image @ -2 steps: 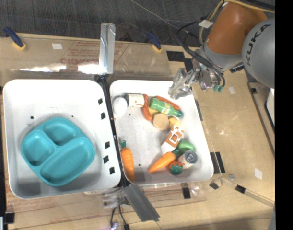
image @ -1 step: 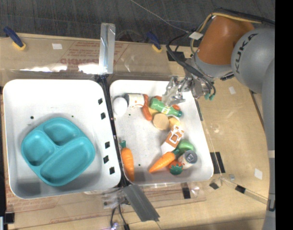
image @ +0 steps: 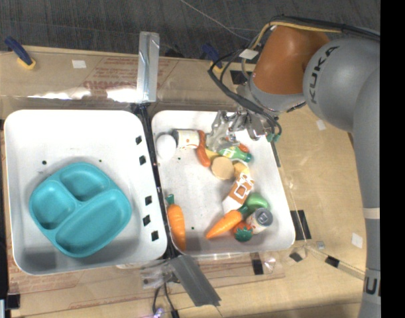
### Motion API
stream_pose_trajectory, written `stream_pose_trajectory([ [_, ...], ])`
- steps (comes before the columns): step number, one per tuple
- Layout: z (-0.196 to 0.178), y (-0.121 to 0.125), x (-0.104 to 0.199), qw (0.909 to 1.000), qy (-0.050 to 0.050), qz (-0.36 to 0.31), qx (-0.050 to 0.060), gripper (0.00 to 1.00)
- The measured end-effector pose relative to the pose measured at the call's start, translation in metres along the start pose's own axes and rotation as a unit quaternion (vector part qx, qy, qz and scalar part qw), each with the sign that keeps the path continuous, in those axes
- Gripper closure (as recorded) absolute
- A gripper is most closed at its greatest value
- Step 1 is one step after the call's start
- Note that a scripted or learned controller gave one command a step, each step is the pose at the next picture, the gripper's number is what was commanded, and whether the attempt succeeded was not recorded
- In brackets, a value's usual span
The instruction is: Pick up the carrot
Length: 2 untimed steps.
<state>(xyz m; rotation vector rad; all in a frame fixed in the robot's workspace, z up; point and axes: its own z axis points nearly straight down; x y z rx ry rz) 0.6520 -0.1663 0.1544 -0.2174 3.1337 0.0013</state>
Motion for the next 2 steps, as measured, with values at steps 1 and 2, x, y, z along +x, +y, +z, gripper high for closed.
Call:
stream_pose_trajectory([
  [1, -0.032, -0.012, -0.004, 0.9983, -0.002, 0.059, 0.001, 1.0],
  [2, -0.062, -0.044, 0.0, 0.9939, -0.002, 0.11, 0.002, 1.0],
])
